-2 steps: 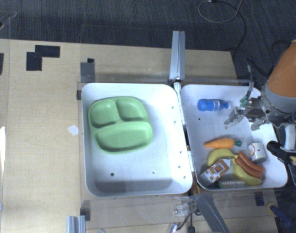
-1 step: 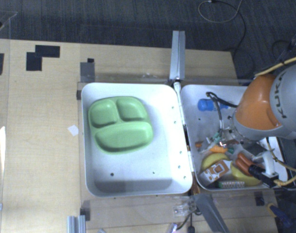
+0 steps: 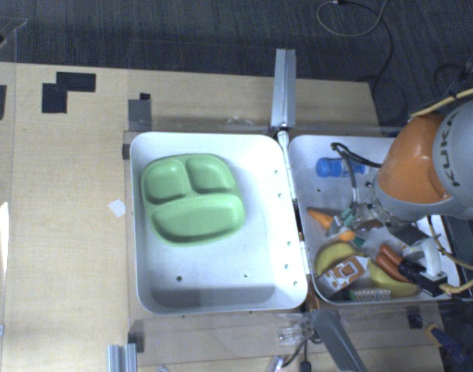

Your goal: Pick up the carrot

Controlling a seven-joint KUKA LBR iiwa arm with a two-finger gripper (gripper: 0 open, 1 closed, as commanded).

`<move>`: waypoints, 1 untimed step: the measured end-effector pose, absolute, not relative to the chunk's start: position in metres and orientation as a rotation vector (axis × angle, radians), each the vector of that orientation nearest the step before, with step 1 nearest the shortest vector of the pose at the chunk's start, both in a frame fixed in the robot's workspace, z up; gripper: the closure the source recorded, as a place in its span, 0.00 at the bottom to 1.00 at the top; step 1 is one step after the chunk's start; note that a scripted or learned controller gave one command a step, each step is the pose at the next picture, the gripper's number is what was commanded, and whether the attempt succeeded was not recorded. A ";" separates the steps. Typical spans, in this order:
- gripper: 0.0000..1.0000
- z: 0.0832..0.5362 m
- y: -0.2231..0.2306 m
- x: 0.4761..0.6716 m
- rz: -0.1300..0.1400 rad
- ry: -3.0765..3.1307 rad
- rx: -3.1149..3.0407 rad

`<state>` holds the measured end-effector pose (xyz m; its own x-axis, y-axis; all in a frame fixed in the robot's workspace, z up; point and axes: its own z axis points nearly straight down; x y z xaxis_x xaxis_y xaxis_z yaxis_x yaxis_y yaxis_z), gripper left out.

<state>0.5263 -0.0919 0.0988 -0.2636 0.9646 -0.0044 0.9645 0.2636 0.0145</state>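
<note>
One carrot (image 3: 321, 218) near right bin's (image 3: 298, 178) left wall

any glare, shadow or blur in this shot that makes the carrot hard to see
Camera view: light is even and soft, with no strong glare on the white bins; a faint shadow lies along the left bin's near wall. The carrot is small but sharp enough, its orange clear against the white, partly crowded by the pincer. The arm's orange band looks slightly soft.
</note>
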 end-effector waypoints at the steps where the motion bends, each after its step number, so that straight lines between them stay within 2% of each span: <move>1: 0.00 0.099 -0.092 0.526 0.014 2.488 1.899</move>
<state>0.5262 -0.0919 0.0988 -0.2637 0.9646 -0.0044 0.9645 0.2638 0.0142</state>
